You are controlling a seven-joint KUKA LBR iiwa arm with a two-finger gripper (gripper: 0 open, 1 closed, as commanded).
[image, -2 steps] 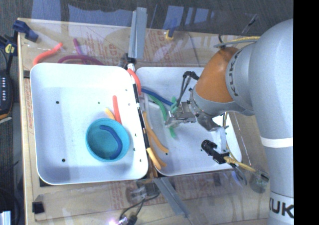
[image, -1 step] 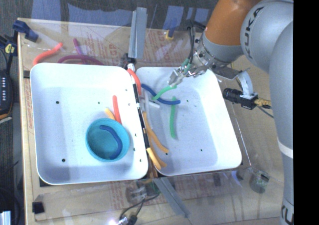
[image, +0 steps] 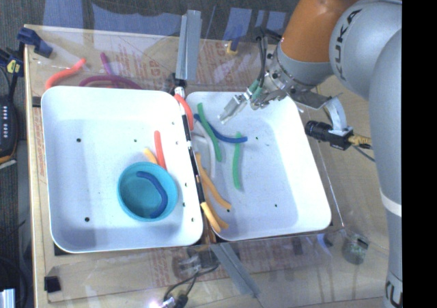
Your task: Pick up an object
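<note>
Nothing picked up yet — all the bendy sticks still lying flat in the bins. In the right bin [image: 311, 194]: a green stick [image: 237, 163], a blue stick [image: 217, 133] crossing it near the top, another green one [image: 215, 146] beside them, and orange sticks [image: 213, 194] along the left wall. In the left bin [image: 68, 163]: a blue bowl [image: 147, 192] and a small orange stick [image: 159, 149] just above it. Tool [image: 231, 110] hanging over the top of the right bin, near the blue stick, with its fingers a little apart and nothing between them. Left to do — go down, close on one stick, lift. More sticks, red [image: 65, 73] and purple [image: 109, 81], on the bench [image: 273, 272] behind the left bin.
</note>
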